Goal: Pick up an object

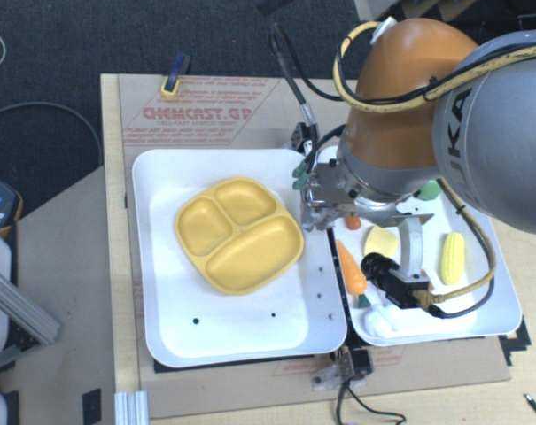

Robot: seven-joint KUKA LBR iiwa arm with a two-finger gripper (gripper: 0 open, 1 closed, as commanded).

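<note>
My gripper [322,204] hangs low over the left edge of the right bin [505,305], under the orange band of the wrist, which hides most of it. Just in front of the gripper lies an orange carrot [351,270], and I see nothing held. A pale yellow piece [382,240], a yellow corn cob [452,257] and a green piece [430,189] also lie in that bin. A white lump [379,320] sits at its front edge. A yellow divided plate [239,234] lies in the middle of the left bin [161,312].
Both bins rest on a cardboard sheet [205,109] with a blue-and-yellow clamp [173,77] at its back edge. Black cables [290,65] run down to the wrist from behind. A metal rail [19,308] lies off the bench at the left.
</note>
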